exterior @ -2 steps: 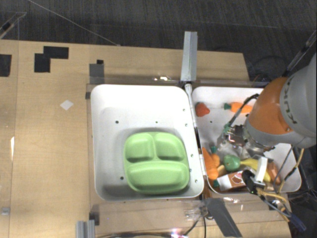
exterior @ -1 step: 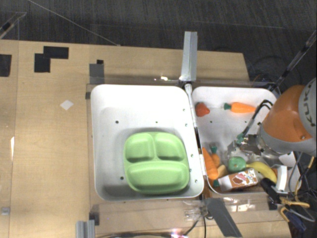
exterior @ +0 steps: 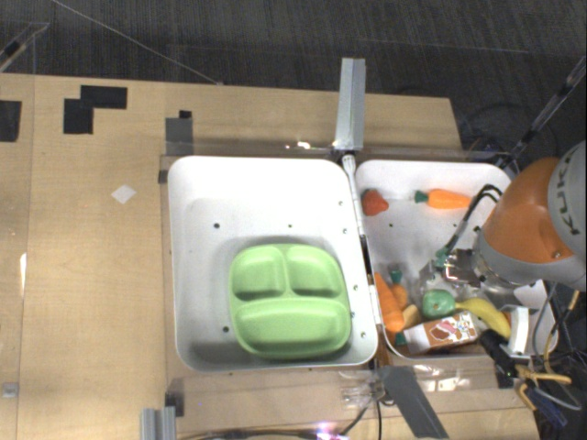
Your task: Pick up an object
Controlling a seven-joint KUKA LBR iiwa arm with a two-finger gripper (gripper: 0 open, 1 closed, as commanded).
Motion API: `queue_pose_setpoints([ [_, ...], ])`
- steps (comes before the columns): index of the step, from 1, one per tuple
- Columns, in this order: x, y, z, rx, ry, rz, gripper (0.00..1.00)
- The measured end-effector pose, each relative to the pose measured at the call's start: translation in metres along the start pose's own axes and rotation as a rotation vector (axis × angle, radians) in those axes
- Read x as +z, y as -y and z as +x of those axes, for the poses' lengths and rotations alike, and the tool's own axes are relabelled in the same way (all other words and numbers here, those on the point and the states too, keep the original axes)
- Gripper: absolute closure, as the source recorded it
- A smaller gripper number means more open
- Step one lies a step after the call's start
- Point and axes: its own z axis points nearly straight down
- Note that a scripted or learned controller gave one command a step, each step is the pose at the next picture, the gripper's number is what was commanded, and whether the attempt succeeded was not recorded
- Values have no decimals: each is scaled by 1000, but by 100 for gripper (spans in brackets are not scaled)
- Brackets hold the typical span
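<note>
Wooden bench [exterior: 83, 273] carries two white bins. Left bin [exterior: 197, 200] holds a green tray [exterior: 289, 299]. Right bin [exterior: 404, 223] holds two carrots [exterior: 444, 198], [exterior: 390, 304], a banana [exterior: 488, 313], a red piece [exterior: 373, 203] and a brown carton [exterior: 448, 331] whose label is too small to read. Gripper [exterior: 447, 269] hangs low over the toys, perhaps touching them; I cannot tell how its fingers stand.

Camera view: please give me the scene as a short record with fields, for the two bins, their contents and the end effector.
left bin: holds a green divided tray
right bin: holds toy food
far side: carrot, red piece
near side: banana, juice box, green piece, orange carrot
end effector: low over the near-side pile
grasp: cannot tell
</note>
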Motion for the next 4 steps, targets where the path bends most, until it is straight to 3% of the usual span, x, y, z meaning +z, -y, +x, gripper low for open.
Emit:
queue_pose_setpoints([
  [1,-12,-3,4,-3,-7,-4,100],
  [2,-12,-3,4,-3,-7,-4,0],
  [3,0,3,7,-28,-2,6,0],
  [4,-12,0,11,-33,-8,1,100],
])
